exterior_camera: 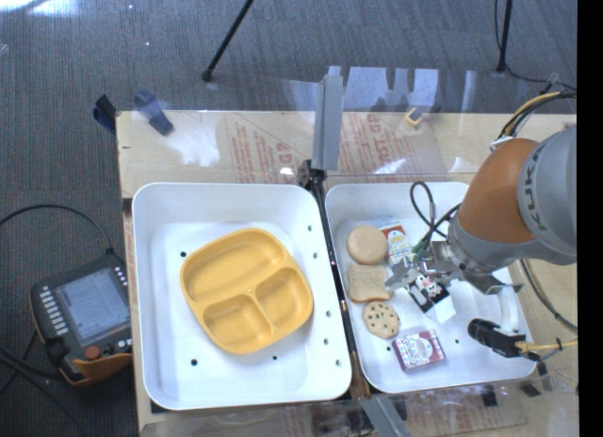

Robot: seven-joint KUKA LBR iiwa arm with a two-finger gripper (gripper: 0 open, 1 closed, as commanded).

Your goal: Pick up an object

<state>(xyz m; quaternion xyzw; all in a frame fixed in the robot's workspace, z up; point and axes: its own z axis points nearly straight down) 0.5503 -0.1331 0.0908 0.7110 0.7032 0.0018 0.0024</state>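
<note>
- Yellow and three-sectioned, a plate (247, 289) lies in the left bin (151, 237); we see it flat on the white floor.
- We find the tool (421, 275) low over the right bin (377, 202), at its middle; we cannot tell how it is set.
- We count a round cookie (366, 244), a toast slice (367, 283) and a chip cookie (381, 318) just left of it.
- We note a small red packet (418, 349) near the bin's near wall.

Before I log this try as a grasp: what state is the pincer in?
Pincer: low over the right bin beside the toast slice; open or closed cannot be told.
</note>
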